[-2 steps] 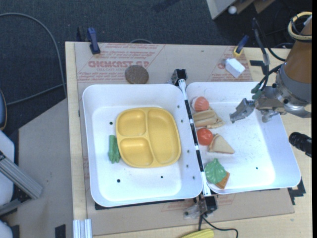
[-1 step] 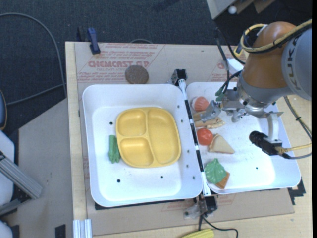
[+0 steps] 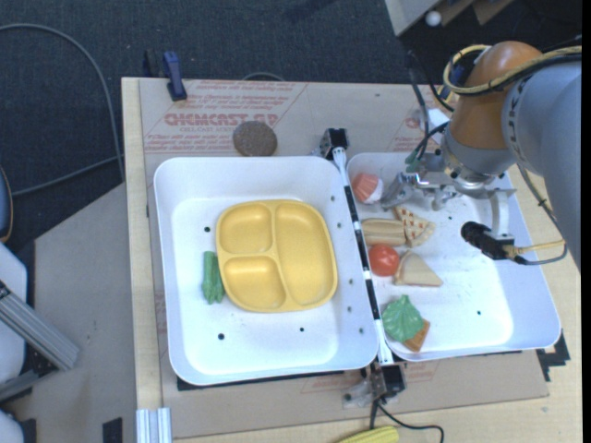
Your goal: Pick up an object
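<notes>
The right bin [image 3: 480, 317] holds several toy foods. A pink and white piece [image 3: 367, 187] lies at its far left corner, with a tan bread roll [image 3: 382, 232] and a pizza slice [image 3: 416, 224] below it. A red tomato [image 3: 383, 259] and a tan wedge [image 3: 420, 271] sit mid-left. A green leafy piece with an orange tip [image 3: 404, 321] lies at the near left. My gripper [image 3: 417, 185] hangs low over the bin's far part, just above the pizza slice and right of the pink piece. Nothing is visibly held in it.
The left bin [image 3: 185, 238] holds a yellow divided plate [image 3: 275, 253] and a green pea pod [image 3: 212, 278] beside it. A black part on a cable [image 3: 484, 237] hangs over the right bin. A brown disc [image 3: 254, 139] and a blue clip [image 3: 173, 74] lie on the cardboard behind.
</notes>
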Tool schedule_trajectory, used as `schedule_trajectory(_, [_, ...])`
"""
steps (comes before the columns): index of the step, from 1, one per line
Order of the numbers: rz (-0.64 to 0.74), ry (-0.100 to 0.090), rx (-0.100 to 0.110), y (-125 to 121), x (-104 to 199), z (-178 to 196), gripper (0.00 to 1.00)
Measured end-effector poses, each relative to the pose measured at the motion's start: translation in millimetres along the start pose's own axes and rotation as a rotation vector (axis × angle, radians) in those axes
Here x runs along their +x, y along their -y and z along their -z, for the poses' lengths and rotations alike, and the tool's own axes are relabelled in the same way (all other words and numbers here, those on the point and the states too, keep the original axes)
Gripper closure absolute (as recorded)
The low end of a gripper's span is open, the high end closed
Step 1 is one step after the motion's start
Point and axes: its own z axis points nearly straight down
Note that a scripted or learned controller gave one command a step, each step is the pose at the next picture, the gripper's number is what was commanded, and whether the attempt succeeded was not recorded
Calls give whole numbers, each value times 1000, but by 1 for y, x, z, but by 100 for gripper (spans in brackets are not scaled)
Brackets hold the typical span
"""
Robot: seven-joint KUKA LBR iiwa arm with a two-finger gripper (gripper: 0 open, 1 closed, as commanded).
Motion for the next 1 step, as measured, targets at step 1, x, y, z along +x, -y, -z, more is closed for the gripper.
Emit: schedule_trajectory(1, [-1, 0, -1, 37, 17, -10, 0])
